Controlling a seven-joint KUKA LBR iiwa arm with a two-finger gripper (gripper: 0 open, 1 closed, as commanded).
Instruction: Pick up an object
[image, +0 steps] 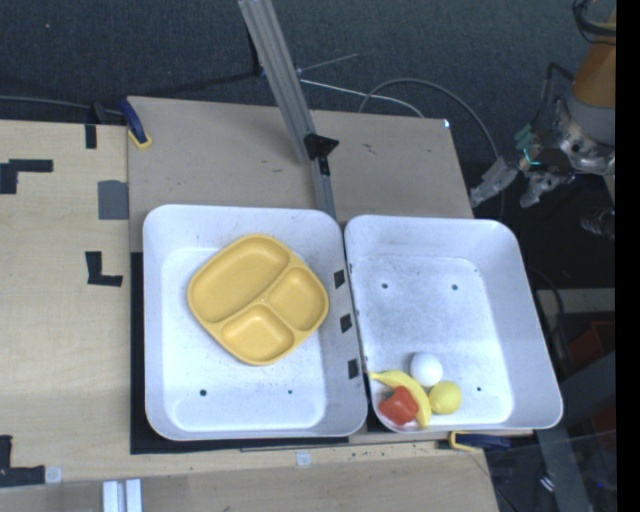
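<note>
Off the bench at the upper right, my gripper (512, 188) hangs beyond the far right corner of the right bin (500, 300), with its fingers apart and nothing between them. Well away from it, in that bin's near corner, lie a white ball (427, 368), a round yellow fruit (446, 398), a yellow banana (414, 390) and a red piece (399, 406), all packed close together. The left bin (165, 330) holds a yellow plate (258, 298) with three compartments.
A slanted metal post (290, 90) rises from behind the seam between the two bins. Cables (420, 90) trail across the dark floor behind the bench. The wooden bench top (60, 300) stretches left of the bins.
</note>
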